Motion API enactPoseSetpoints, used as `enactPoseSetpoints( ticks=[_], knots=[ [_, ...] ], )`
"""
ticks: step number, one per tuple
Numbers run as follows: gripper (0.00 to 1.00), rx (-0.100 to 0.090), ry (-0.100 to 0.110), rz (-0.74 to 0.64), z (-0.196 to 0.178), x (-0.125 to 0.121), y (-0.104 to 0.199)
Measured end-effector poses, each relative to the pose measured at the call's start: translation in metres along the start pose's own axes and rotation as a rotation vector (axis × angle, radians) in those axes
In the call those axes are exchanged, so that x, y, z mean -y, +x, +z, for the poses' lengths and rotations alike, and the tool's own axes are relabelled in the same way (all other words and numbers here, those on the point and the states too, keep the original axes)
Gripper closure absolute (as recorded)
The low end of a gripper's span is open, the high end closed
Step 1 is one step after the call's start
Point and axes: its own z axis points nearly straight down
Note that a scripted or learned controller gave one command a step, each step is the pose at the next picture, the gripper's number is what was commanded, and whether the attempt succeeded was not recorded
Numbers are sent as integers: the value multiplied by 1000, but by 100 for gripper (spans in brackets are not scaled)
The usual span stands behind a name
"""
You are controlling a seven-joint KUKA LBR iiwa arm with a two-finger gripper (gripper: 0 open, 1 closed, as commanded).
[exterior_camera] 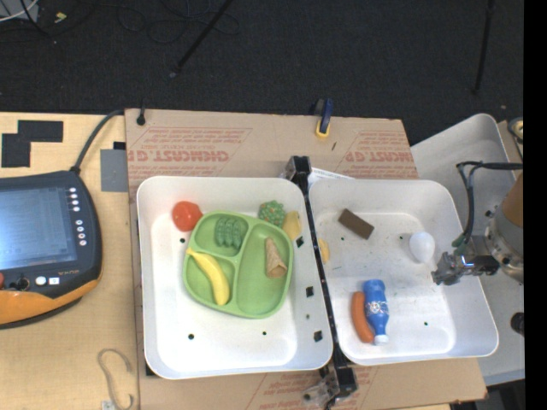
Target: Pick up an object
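I note gripper (446, 272) at right bin (479, 331) east wall, finger state indeterminable; nearest target white egg (421, 246) beside it: light, smooth, slippery; grasp across widest middle

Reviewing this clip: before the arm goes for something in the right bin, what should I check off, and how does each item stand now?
1. End effector over the right white bin, at its right edge: ok.
2. Finger state readable: cannot tell, too small and dark.
3. Nothing between the fingers: cannot tell.
4. Nearest target, the white egg-shaped ball, lies apart from other items: ok.
5. Blue plastic bottle free to grasp alone: not ok, it lies against the orange sausage-shaped toy.
6. Brown rectangular block has open floor around it: ok.
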Motion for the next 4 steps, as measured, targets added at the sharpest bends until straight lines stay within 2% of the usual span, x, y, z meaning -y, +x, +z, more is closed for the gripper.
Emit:
enactPoseSetpoints(
  ticks=[1,2,4],
  knots=[
    [100,0,-1,-3,-43,-1,-1],
    [100,-4,5,-8,-31,-20,51],
    [100,-1,2,-8,-48,-68,137]
  ],
)
